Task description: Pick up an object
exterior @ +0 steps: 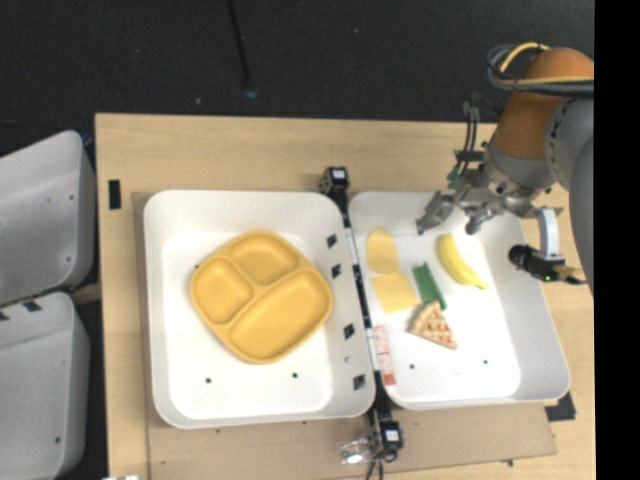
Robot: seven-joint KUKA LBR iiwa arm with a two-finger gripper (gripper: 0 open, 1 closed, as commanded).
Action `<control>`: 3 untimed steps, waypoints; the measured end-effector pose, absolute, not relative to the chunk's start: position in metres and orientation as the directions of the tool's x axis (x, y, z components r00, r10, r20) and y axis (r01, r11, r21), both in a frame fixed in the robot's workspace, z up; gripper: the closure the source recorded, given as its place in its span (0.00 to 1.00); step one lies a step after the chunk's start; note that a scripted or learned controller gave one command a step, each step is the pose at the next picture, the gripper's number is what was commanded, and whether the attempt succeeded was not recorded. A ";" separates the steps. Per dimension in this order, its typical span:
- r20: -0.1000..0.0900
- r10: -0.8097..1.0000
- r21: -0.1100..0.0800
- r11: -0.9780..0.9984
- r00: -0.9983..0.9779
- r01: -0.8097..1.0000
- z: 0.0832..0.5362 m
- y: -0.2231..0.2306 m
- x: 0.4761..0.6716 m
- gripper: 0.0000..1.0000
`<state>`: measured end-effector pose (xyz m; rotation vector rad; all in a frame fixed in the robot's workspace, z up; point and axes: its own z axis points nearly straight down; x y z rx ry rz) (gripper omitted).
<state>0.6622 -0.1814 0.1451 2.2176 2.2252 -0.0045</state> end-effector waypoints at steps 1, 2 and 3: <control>-0.005 1.000 0.005 0.005 -0.005 1.000 0.160 -0.182 0.664 1.00; -0.002 1.000 0.006 0.000 0.000 1.000 0.222 -0.187 0.658 1.00; -0.002 1.000 0.006 0.004 -0.004 1.000 0.267 -0.191 0.662 1.00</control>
